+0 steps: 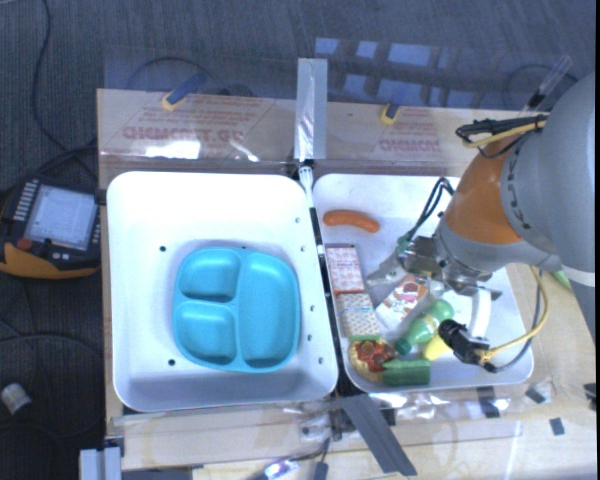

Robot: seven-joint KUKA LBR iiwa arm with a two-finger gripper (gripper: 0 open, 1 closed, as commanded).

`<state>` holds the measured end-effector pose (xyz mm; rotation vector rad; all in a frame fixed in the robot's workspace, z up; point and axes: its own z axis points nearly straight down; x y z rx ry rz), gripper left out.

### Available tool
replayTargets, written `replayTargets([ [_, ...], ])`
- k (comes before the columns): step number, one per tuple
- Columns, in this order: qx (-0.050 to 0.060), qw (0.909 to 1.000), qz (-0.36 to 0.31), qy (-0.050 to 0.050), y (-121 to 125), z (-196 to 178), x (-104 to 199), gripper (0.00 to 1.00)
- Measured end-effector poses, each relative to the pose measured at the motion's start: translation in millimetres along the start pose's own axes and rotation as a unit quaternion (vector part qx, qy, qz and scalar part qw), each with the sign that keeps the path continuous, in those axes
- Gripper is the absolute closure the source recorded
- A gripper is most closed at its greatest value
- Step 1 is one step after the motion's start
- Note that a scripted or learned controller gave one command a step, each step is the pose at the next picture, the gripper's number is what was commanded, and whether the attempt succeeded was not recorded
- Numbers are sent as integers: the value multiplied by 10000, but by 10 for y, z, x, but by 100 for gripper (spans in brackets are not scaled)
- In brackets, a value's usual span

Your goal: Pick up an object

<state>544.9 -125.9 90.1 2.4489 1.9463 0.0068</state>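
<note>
Tabletop (210,118): cardboard-lined bench carrying two shallow white bins side by side; taped along the edges
Arm (540,198): grey with an orange band above the wrist; reaches in from the right and hangs over the right bin
Left bin (140,268): holds a blue divided tray (235,306) lying flat in its middle; nothing else in it
Right bin (380,193): holds the clutter; an orange sausage-shaped toy (351,221) near the far wall, well apart from the rest; two printed cards (344,268) along the left wall; a heap of small play-food pieces (400,353) at the near wall
Gripper (435,293): low in the right bin, just above or among the heap; whether it is apart, together or clamped on anything, I cannot tell
Step in hand: judged as the descent onto the heap, grasp not yet confirmed
Next move: likely needs a close on one piece, then a straight lift
</note>
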Motion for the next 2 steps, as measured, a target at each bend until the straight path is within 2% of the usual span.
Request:
replayTargets([
  [1,2,10000,-9,24,7,-94,23,100],
  [2,81,9990,-442,21,-133,-933,822,100],
])
